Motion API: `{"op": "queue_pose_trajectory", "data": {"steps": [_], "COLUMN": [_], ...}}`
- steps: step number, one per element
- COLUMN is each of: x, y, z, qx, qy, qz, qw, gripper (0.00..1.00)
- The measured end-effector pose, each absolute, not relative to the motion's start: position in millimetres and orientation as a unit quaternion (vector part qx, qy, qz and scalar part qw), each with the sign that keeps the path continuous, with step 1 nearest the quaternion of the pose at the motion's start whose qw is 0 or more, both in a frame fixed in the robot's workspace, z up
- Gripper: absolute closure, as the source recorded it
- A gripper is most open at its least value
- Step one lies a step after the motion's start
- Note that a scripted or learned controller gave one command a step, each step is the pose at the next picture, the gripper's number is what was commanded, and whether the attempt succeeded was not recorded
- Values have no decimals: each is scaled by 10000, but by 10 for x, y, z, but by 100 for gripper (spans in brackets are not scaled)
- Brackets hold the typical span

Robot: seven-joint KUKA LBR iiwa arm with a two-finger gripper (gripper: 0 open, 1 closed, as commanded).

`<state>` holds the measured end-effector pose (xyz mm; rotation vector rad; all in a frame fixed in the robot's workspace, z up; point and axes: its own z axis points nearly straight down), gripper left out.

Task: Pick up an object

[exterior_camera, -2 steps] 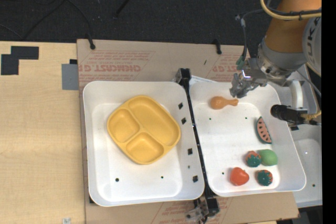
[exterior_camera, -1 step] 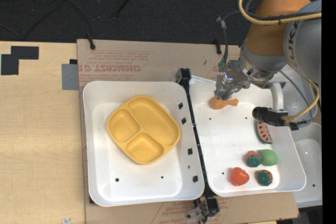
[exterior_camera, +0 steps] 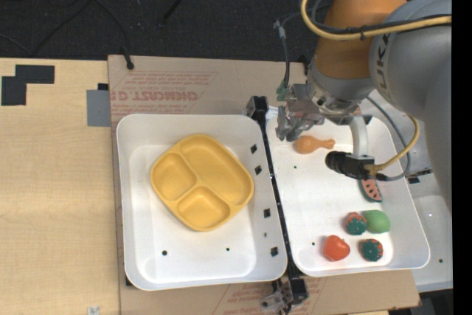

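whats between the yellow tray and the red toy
In the camera view, the bins' meeting rims, with black clips, lie between the yellow tray and the red toy.

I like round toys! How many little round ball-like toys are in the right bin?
4, clustered near the front right corner: a green one, a teal-and-red one beside it, a red one, and another teal-and-red one. The arm may hide more.

Red print on the cardboard behind the left bin, upside down, partly legible, something like "CHEMCRAFT"; exact letters uncertain. More red print on the cardboard's front edge, too small to read. Dark letters on the arm by the orange band, cropped, unreadable.
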<state>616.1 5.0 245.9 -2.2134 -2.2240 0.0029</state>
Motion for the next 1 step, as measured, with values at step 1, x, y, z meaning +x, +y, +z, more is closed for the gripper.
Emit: {"op": "queue_pose_trajectory", "data": {"steps": [1], "x": [6229], "y": [644], "z": [2467], "qx": [-7049], "qy": [-7093], "qz": [4], "qw": [12], "gripper": [100]}}
